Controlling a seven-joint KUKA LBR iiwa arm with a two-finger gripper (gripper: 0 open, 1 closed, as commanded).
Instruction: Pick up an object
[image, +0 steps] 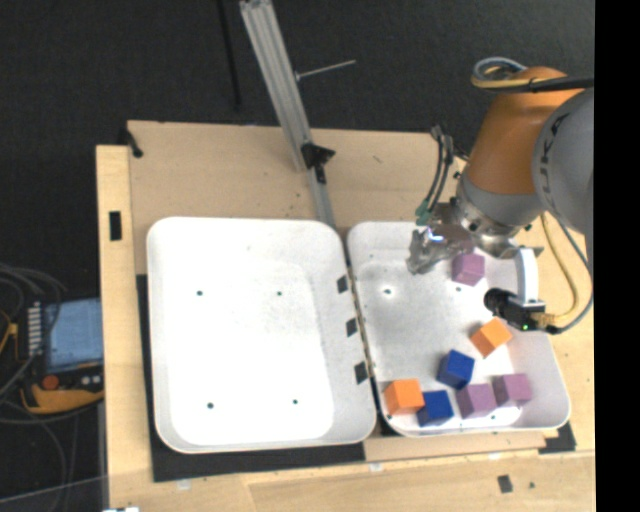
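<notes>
The gripper (432, 247) hung over the upper part of the right bin (400, 320), and whether it was spread or pressed together could not be told from above. Just beside it, at its 3 o'clock, lay a small purple cube (468, 267) with a paler top face, partly tucked under the grey wrist. The other blocks sat toward the bin's 5 o'clock corner: an orange block (490, 337) tilted on the white floor, a dark blue cube (456, 368) below it, another orange cube (404, 396) touching a blue block (435, 407), and two purple blocks (477, 398) (515, 387) side by side. The left bin (250, 330) lay at 9 o'clock on the tabletop (220, 170).
</notes>
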